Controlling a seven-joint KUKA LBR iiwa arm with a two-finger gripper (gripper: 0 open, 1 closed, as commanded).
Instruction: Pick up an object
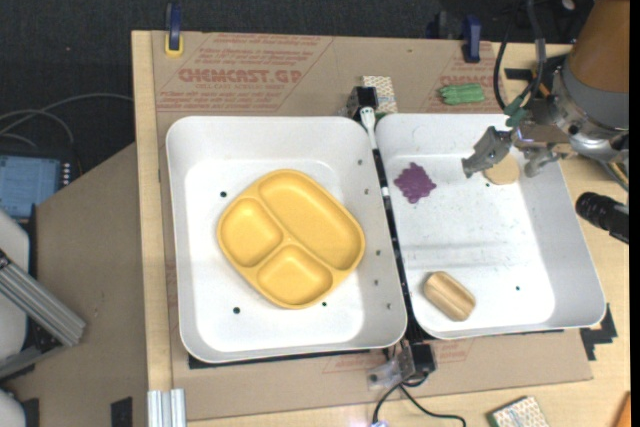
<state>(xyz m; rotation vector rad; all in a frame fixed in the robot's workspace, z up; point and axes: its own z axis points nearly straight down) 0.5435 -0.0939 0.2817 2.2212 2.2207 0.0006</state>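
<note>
The jaws hang over the right bin; their state I cannot tell. A purple toy lies just beside them. A tan roll lies well apart.

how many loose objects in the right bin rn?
2: a purple piece near the bin's upper left, and a tan block near its lower edge. The gripper hangs over the upper right, so something under it may be hidden.

You have two white bins: a left bin and a right bin. Count one yellow divided plate, one purple piece just beside the jaws, one tan block well below them, and one green object.
</note>
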